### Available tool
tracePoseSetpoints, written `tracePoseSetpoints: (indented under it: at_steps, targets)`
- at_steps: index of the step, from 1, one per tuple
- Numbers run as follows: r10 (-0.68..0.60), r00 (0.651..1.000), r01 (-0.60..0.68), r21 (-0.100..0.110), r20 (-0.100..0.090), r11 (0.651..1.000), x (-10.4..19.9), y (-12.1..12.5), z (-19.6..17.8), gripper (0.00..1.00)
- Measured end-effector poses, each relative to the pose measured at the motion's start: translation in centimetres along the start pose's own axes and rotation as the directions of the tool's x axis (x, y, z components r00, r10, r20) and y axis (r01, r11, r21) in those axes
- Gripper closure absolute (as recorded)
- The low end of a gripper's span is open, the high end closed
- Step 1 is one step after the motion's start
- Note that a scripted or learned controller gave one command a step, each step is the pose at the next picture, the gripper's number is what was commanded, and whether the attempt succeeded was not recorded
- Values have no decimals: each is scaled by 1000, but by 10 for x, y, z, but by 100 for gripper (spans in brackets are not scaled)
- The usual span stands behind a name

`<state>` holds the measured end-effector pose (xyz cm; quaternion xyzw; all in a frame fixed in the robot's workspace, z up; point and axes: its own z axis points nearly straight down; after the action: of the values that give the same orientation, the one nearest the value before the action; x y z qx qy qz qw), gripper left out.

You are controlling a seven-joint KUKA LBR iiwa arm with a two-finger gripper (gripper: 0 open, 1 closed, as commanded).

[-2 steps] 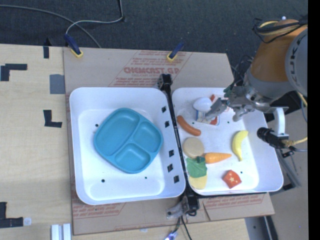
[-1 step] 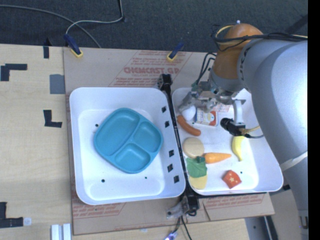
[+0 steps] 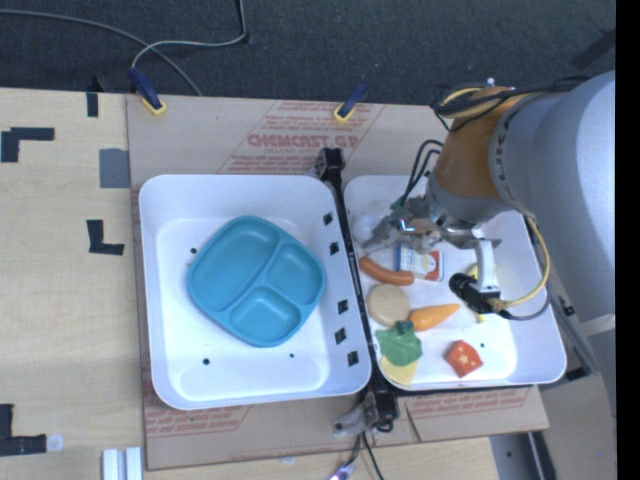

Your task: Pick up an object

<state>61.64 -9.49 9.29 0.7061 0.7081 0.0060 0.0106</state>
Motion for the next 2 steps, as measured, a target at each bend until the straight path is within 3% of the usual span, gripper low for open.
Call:
tracePoseSetpoints:
  at_steps: [1,2]
  targets:
    - [0,1000,0,2,-1,1000,-22,-46,1,0]
    - [2,1000,-2,22,-5,1000,-59,26,-48,0]
